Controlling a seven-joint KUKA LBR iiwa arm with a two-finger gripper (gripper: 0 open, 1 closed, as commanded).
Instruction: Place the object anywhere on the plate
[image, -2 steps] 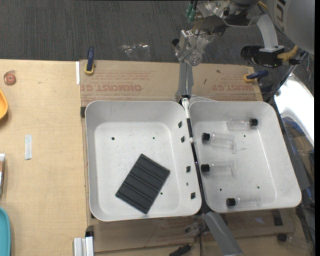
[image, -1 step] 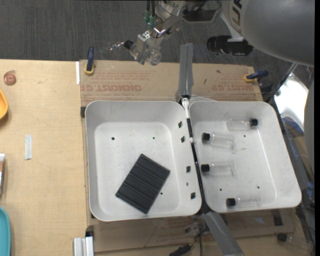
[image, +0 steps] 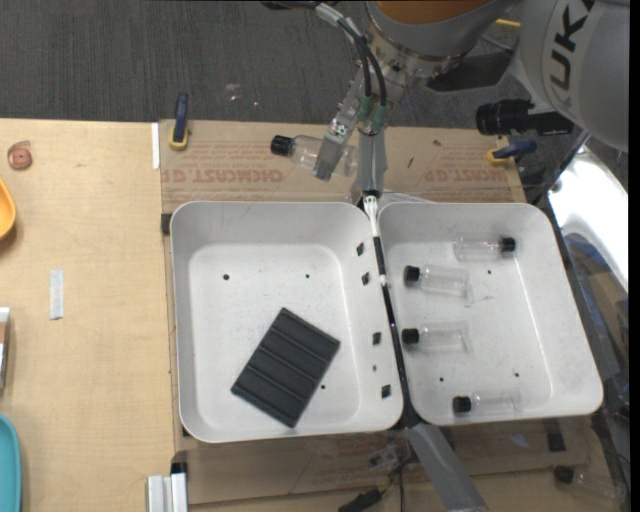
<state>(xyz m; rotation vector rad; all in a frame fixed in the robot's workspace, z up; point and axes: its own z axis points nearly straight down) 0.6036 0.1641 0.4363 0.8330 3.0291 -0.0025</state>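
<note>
**Vial held high above the bins' far edge**

The arm (image: 440, 20) hangs over the far side of the bench. Below it sit two white bins: the left bin (image: 200, 240) carries a dark ribbed plate (image: 287, 366), lying at a slant near its front. The right bin (image: 540, 250) holds four clear black-capped vials (image: 437, 279) scattered about. The gripper (image: 352, 125) is closed on one more vial (image: 305, 152), pinching its clear end, cap pointing left, beyond the bins and well apart from the plate.

The gripper (image: 335, 150) holds a clear vial (image: 300, 150) (black-capped) beyond the bins at 12 o'clock. A ribbed black plate (image: 287, 366) lies in the left bin (image: 200, 240); 4 vials (image: 437, 280) lie in the right bin (image: 560, 300).
</note>
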